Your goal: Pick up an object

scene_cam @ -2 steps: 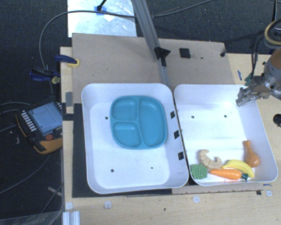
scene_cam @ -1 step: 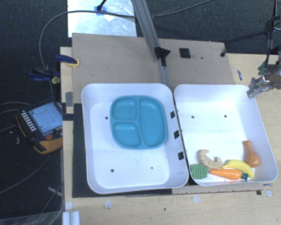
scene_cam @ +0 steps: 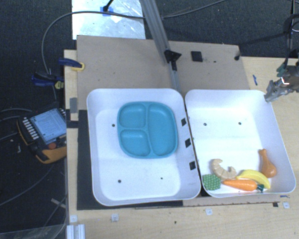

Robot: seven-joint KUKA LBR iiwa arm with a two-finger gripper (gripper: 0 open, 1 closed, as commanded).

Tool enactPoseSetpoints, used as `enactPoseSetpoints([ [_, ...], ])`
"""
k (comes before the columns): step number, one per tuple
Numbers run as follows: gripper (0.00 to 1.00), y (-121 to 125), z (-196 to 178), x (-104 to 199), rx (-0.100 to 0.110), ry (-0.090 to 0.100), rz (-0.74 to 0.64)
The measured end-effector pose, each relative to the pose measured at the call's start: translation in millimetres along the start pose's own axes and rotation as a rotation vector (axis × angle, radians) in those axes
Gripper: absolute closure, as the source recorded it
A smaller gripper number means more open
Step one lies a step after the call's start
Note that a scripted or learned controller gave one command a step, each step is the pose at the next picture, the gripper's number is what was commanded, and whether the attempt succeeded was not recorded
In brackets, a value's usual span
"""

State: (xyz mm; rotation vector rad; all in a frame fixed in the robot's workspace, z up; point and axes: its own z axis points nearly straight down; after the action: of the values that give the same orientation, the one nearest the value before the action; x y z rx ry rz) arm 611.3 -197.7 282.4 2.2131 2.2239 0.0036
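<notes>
Right bin (scene_cam: 239,113): carrot (scene_cam: 239,184) (end effector (scene_cam: 275,90) well apart).

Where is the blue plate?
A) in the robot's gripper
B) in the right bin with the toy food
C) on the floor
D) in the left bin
D: the blue plate lies flat in the left bin; the toy food is in the right bin.

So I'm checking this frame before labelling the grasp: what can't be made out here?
- Gripper: small and blurred at the camera view's right edge; jaws unreadable, and the arm is cut off there.
- Broccoli: partly hidden by the right bin's rim.
- Banana: overlapped by the carrot.
</notes>
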Motion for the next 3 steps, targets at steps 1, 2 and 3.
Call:
enactPoseSetpoints([
  [1, 1.00, -6, -2, 60, 0.003, 0.002, -0.006],
  [2, 1.00, -9, -3, 118, 0.003, 0.003, -0.006],
  [3, 1.00, -15, 18, 171, 0.005, 0.003, -0.005],
])
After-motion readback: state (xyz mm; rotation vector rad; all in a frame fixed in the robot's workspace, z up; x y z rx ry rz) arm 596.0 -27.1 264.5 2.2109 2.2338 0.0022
